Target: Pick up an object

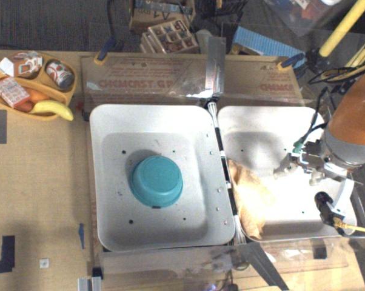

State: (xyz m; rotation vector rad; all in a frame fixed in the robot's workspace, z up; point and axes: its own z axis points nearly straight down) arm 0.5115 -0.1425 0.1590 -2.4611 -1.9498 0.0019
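A teal bowl (157, 181) lies upside down in the middle of the left bin (110, 126). A crumpled tan cloth (249, 196) rests against the left wall of the right bin (255, 123), reaching down to its front edge. My gripper (285, 169) hangs over the right half of the right bin, just right of the cloth and apart from it. Nothing shows in its grasp. The grey arm with its orange band (354, 120) comes in from the right edge.
A yellow tray (0, 96) with a banana and food packets sits at the far left of the bench. Cardboard (152, 80) lines the back behind both bins. Cables and boxes crowd the floor beyond.
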